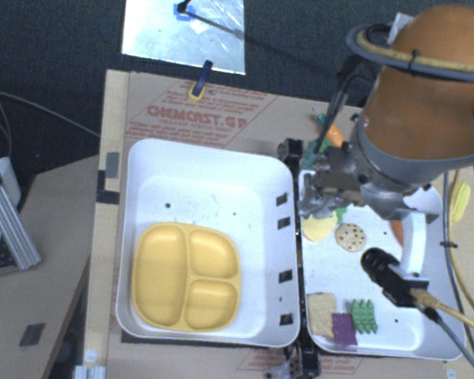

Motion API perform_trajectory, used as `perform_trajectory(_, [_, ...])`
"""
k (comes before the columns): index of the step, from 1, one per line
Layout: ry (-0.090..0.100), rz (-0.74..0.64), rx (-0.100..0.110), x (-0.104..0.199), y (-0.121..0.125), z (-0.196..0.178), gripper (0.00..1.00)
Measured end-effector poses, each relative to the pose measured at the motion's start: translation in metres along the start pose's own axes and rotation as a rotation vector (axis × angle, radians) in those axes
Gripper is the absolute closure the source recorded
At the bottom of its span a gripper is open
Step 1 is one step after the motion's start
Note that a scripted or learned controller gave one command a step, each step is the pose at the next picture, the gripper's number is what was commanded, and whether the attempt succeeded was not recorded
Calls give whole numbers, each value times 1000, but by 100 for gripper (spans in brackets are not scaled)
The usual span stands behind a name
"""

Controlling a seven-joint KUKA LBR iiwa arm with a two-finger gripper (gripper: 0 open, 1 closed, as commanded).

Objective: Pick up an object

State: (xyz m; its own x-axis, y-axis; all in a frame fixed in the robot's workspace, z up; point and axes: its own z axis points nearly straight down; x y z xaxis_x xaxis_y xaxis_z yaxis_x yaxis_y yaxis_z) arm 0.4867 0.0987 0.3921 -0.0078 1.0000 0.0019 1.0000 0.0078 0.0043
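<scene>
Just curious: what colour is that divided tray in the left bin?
Pale yellow divided tray, clearest in the camera view.

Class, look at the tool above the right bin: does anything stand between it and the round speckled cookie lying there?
Nothing visible blocks it. The round speckled cookie lies bare on the floor of the right white bin, just right of the tool. A pale yellow disc sits beside the cookie, not on it.

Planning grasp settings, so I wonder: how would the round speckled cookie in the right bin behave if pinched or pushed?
The cookie looks flat and thin, so it would likely slide along the right bin floor rather than roll. Lying flat, it offers little edge to pinch. It seems small, probably light, and stiff like a toy.
</scene>
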Motion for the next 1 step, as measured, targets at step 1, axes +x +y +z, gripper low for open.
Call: perform_trajectory(1, [0, -2, -2, -1, 1, -11, 100])
